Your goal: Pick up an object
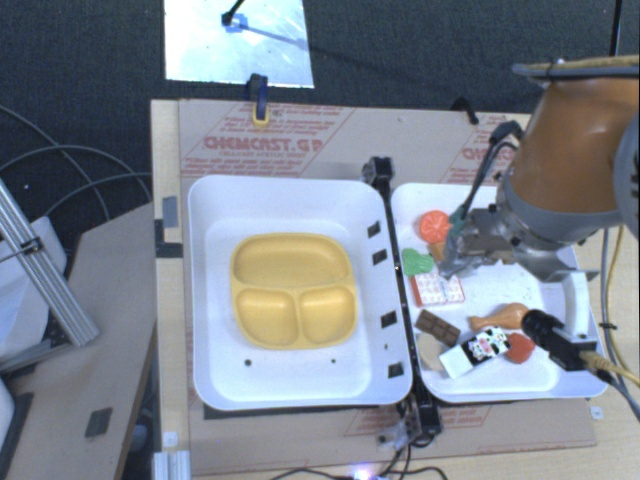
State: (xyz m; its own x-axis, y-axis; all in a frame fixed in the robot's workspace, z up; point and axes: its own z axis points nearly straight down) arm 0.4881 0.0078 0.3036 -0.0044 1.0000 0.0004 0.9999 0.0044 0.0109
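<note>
My gripper [456, 255] hangs low over the left part of the right bin [497, 386]. It is just above a pink-and-white checked card [441, 290] and beside a green piece [416, 263]. An orange round toy [432, 225] lies just behind it. Nearer the front lie a brown chocolate bar [437, 325], a tan drumstick [503, 316], a white box with black spots [478, 350] and a red piece [519, 348]. I see nothing held in the gripper.
The left bin [205, 298] holds a yellow divided plate [292, 290]. A black divider with clips [392, 268] runs between the two bins. The arm's orange and grey body [575, 158] covers the right bin's far right corner.
</note>
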